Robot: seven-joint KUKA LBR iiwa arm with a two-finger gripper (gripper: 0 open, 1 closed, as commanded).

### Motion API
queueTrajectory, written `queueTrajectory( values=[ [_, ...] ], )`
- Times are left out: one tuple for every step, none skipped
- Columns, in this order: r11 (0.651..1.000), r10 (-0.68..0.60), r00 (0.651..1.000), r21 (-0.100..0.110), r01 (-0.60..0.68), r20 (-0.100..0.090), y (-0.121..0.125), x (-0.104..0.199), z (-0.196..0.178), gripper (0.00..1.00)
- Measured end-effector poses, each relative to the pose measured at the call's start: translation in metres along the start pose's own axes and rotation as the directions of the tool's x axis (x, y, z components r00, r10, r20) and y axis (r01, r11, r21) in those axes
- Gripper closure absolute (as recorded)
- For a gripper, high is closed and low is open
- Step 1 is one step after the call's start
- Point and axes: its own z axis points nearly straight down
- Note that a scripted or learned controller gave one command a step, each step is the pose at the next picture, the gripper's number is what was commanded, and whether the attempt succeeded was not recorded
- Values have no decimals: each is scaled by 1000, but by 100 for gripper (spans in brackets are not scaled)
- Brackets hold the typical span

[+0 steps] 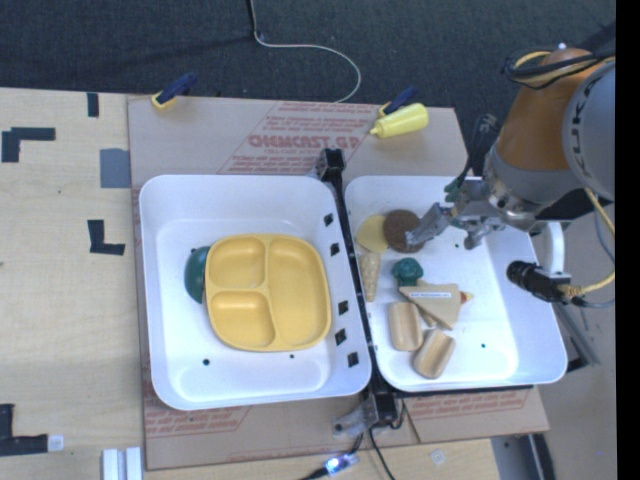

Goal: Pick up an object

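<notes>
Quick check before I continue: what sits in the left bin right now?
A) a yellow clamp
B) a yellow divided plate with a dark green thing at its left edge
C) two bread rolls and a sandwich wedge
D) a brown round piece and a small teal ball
B: the left bin holds the yellow divided plate, with a dark green thing peeking out at its left edge.

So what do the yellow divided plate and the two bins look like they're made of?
The yellow divided plate looks like matte moulded plastic: even colour, soft rounded compartment ridges. The left bin and right bin look like smooth white plastic with rounded rims, though coated metal can't be excluded.
</notes>
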Motion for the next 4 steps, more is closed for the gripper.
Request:
queueTrajectory(
  values=[
    [1000, -3, 1000, -13, 3, 2, 3, 0, -7, 0],
    [1000, -3, 1000, -9, 3, 2, -5, 5, 41, 0],
    [1000, -2, 1000, -8, 2, 2, -7, 3, 86, 0],
    [1000, -3, 1000, -13, 3, 3, -7, 4, 112, 0]
  ],
)
